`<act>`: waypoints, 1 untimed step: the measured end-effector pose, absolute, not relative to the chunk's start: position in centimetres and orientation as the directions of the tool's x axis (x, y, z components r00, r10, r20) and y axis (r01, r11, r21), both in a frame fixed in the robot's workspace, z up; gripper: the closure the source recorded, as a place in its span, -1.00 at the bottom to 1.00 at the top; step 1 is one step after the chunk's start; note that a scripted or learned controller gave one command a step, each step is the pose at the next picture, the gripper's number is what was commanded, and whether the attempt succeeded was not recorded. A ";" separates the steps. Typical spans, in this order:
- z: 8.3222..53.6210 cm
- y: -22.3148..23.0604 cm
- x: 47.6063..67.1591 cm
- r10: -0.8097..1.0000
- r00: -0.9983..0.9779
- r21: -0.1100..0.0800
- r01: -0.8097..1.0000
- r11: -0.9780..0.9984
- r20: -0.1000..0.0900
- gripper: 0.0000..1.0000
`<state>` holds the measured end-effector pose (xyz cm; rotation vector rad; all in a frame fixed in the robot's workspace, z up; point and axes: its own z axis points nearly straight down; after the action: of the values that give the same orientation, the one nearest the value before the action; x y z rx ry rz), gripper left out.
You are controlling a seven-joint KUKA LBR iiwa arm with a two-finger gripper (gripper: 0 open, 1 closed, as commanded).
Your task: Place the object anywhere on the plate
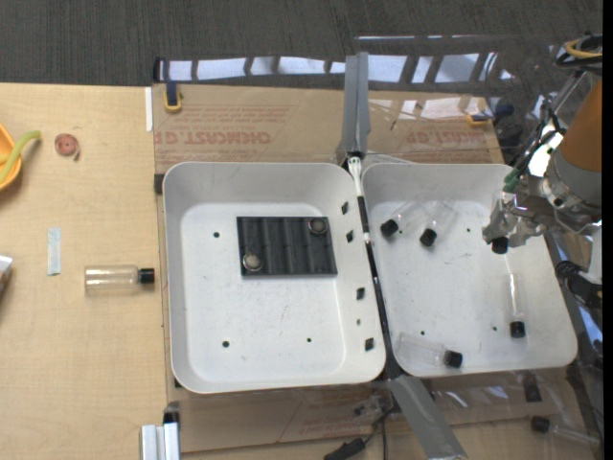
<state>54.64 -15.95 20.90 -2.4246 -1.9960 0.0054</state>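
Two bins, plate (287, 246) in left one, no vial on it yet. You see vials (409, 219) lying in right bin (460, 353). Gripper (499, 241) low over right bin; grip state unreadable. Pick and transfer both remain.

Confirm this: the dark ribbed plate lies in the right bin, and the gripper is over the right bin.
Wrong on the plate. The camera view shows the dark ribbed plate lying in the left bin. The gripper is over the right bin, as stated.
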 end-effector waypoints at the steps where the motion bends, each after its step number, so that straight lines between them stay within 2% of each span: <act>1: 21.9 -7.4 58.2 0.925 0.380 -0.003 0.925 -0.380 -0.003 1.00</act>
<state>58.20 -7.43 21.95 -2.6087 -1.7484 0.0067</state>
